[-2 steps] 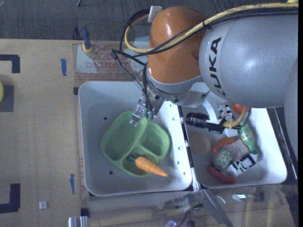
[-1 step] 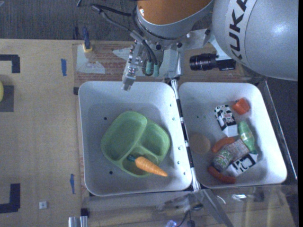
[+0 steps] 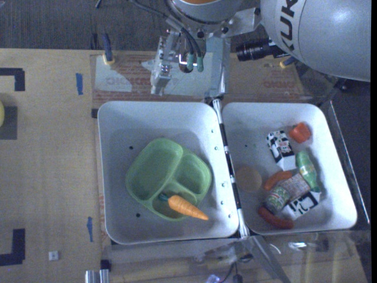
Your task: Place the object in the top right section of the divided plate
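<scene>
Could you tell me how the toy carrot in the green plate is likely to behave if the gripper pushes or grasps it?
The carrot looks like rigid plastic, so probably stiff and light. Its tapered, rounded body may roll or pivot when nudged. It lies across the green divided plate's rim, so it could slide off.

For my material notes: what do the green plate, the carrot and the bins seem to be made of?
Plate: likely plastic, matte, uniform green, moulded dividers.
Carrot: probably a plastic or rubber toy, with smooth, even orange colour.
Bins: seem to be thin white plastic or coated metal, with soft sheen and rounded corners; the view leaves it open.
</scene>
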